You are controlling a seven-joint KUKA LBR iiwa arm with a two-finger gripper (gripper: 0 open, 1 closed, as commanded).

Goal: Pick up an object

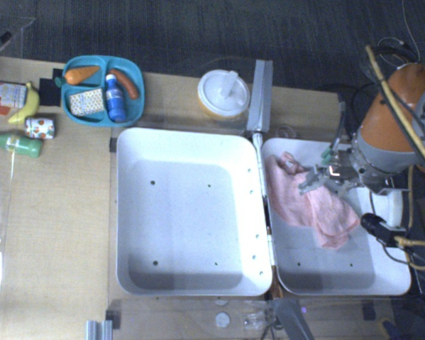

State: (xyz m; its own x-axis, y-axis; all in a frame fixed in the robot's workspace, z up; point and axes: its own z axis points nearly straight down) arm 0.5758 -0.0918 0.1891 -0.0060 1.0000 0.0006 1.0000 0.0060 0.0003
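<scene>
End effector [329,173] over pink cloth [311,206], right bin [335,279]

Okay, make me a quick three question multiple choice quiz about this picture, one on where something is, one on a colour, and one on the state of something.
1. Where does the cloth lie?
A. in the right bin
B. in the left bin
C. on the blue tray

2. What colour is the cloth?
A. green
B. pink
C. black

3. How does the cloth lie?
A. folded in a neat square
B. rolled into a tube
C. crumpled and spread loosely

Answers:
1. A, it rests on the floor of the right bin, under the gripper.
2. B, it is pale pink against the white bin.
3. C, its outline is uneven, with wrinkles and a bunched top corner.
</scene>
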